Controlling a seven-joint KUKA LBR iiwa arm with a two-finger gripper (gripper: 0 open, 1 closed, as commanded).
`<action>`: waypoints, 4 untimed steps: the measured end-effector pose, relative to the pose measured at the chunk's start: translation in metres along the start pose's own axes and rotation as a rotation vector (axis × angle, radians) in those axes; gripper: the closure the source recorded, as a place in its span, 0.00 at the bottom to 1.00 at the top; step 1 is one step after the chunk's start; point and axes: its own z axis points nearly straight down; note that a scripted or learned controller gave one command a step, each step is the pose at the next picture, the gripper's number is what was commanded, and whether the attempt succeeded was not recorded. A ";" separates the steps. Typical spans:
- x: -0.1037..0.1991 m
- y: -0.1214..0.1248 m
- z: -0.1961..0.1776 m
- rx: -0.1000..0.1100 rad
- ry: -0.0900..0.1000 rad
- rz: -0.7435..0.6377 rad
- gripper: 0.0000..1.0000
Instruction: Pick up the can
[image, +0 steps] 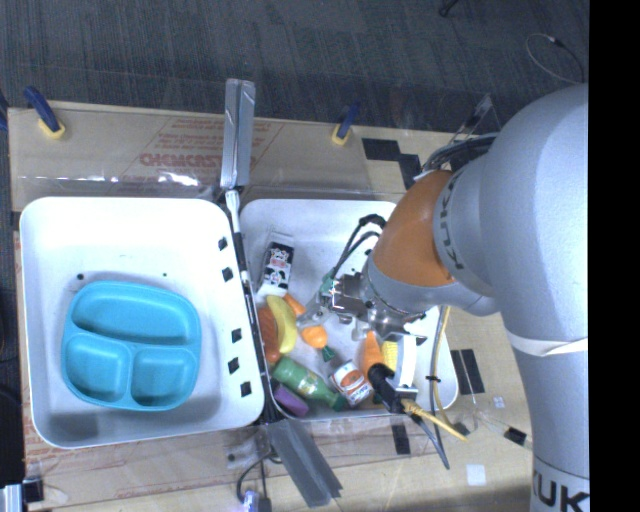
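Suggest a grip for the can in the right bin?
The can lies tilted near the bin's front edge, beside the green bottle. Probably come from above, fingers across its round sides, closing front-to-back, since the bottle crowds one end.

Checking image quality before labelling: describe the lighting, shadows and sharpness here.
Camera view: even, soft light; the blue tray casts a faint shadow in the left bin; the arm looms large and shades the right bin; the can and nearby clutter look slightly soft.
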 end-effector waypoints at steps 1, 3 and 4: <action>-0.008 0.129 -0.030 -0.004 0.000 0.081 0.00; -0.062 0.064 -0.013 -0.002 0.002 0.194 0.00; -0.032 -0.010 -0.028 0.001 0.002 0.445 0.00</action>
